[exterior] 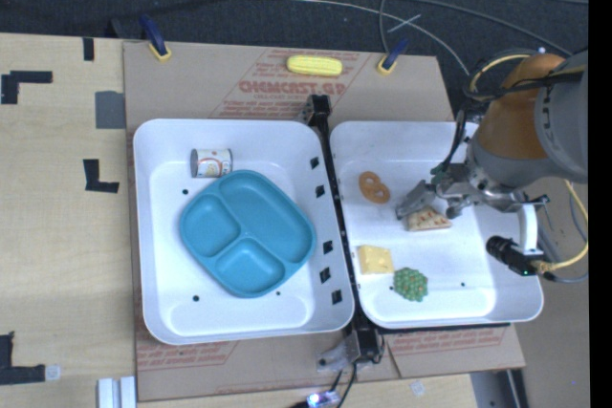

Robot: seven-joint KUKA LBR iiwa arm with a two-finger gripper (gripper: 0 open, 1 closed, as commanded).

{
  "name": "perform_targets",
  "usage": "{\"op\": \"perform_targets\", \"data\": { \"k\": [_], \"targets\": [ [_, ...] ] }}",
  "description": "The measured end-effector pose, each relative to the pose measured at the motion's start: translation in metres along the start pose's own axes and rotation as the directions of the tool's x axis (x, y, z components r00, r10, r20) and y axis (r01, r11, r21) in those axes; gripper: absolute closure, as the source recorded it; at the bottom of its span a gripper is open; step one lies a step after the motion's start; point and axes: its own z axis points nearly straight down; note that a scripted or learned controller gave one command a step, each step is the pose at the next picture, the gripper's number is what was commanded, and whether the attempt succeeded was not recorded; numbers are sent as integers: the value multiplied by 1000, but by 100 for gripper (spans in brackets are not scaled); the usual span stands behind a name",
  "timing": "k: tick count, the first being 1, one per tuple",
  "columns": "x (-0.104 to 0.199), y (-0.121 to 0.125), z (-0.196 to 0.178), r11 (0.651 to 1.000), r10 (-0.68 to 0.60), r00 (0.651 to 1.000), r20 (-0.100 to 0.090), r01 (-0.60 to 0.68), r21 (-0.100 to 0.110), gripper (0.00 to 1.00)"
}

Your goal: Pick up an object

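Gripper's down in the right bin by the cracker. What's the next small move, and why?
Probably a short descent straight onto the cracker, then close. The gripper sits at the cracker's upper edge, nothing visibly held. The pretzel, cheese slice and green cluster lie apart, so they shouldn't interfere.

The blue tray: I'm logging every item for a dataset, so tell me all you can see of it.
The blue tray is a shallow, rounded-corner dish that looks like plastic, with three compartments, nothing in them. It lies flat, turned at an angle, in the left bin, near its middle. A small can lies on its side just beyond its upper-left corner; whether they touch is unclear.
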Motion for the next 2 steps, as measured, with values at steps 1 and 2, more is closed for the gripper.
{"op": "perform_targets", "data": {
  "k": [1,2],
  "targets": [
    [1,1,-12,1000,-1,1000,0,1,-2,100],
    [-2,-3,-73,1000,0,1000,1,0,-7,100]
  ]
}}
